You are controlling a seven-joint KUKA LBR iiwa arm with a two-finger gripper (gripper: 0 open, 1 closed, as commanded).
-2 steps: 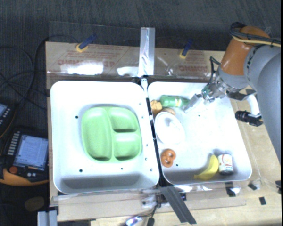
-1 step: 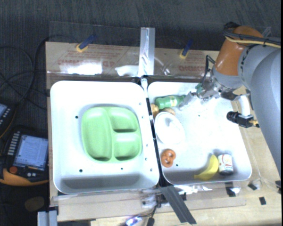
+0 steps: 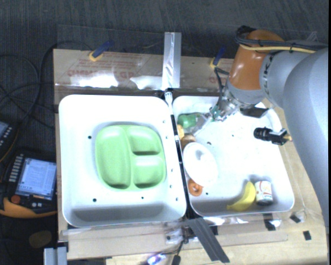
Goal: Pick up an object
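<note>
At far-left corner of right bin (image 3: 237,159), green object (image 3: 188,118) lying left-right, gripper (image 3: 216,114) beside

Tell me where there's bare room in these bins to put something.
The middle of the right bin is bare, between the white plate, the banana and the can. In the left bin, only strips around the green tray are free. Crowded: the right bin's left edge, with the gripper by the green object.

A grey arm (image 3: 306,87) wears an orange band (image 3: 247,70) above its silvery claw (image 3: 217,112).
</note>
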